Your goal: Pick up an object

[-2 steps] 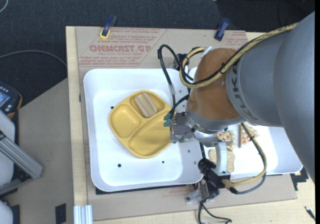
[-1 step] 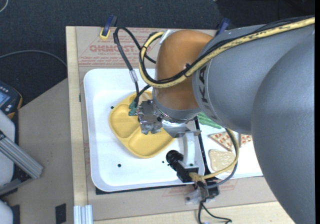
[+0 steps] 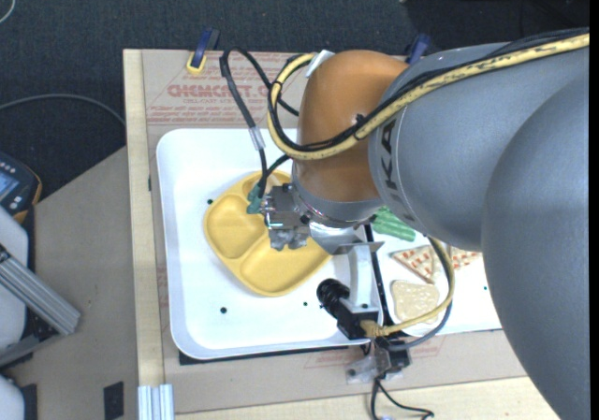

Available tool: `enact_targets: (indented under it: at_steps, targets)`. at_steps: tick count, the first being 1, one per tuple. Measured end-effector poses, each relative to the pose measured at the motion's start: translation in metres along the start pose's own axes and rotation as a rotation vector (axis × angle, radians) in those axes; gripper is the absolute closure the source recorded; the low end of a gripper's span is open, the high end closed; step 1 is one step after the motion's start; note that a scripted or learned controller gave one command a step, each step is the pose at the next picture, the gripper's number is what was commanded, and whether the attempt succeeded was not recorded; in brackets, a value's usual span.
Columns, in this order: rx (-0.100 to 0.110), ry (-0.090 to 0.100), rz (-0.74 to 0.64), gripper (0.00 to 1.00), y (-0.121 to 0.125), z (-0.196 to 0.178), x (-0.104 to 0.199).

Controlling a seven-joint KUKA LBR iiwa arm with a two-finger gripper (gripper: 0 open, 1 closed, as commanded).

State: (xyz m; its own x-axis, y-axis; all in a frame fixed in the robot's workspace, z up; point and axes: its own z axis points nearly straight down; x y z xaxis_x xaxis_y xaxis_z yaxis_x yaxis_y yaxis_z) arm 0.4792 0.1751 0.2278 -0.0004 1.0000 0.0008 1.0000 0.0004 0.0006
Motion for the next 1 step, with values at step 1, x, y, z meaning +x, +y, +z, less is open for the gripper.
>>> enact_targets:
  at_steps: [1]
  targets:
    - [-0.001,0.0,0.0,1.0,0.0003,-0.0098,0.0004]
